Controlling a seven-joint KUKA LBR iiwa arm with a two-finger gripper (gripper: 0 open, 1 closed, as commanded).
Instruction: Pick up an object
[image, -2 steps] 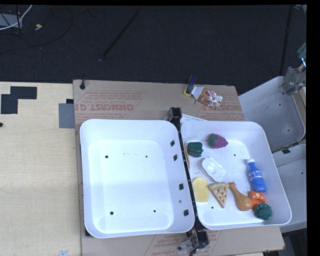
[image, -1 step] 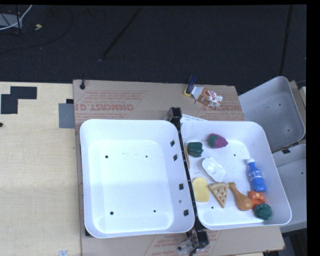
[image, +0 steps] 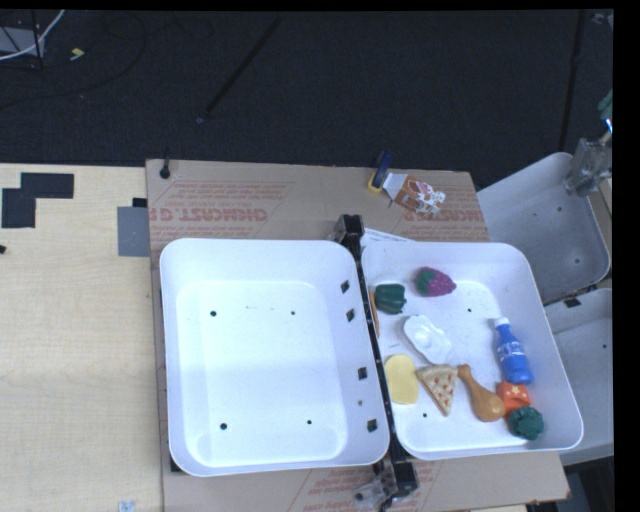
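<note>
Grey metal at the far right, beyond the right bin's (image: 545, 300) back corner, is what I take for my gripper (image: 588, 172); it is too small and cut off for me to tell whether it is open or clenched. It hangs well apart from the bin and nothing is in it.

Everything I could pick lies inside the right bin. At its back sit a green pepper (image: 389, 297) and purple grapes (image: 435, 282). In the middle is a white lump (image: 428, 338), hard to read against the white floor. Along the bin's right side stands out a blue bottle (image: 512, 352). At the front a yellow piece (image: 401, 380), a pizza slice (image: 438, 388) and a drumstick (image: 482, 395) crowd together, with an orange bit (image: 514, 393) and a broccoli (image: 526, 423) in the front right corner.

I judge the task not begun. The grapes are the best choice: they are rounded, with free floor on every side. I should come straight down over them, opened wide, and close low. The front cluster risks a double catch, and the pepper lies close to the wall.

Left of the right bin is its twin, the left bin (image: 255, 350). Both rest on cardboard (image: 300, 200), with a small packet (image: 415, 195) just behind the right bin. Pale bench (image: 70, 350) runs off to the left and dark floor (image: 300, 80) lies behind.
</note>
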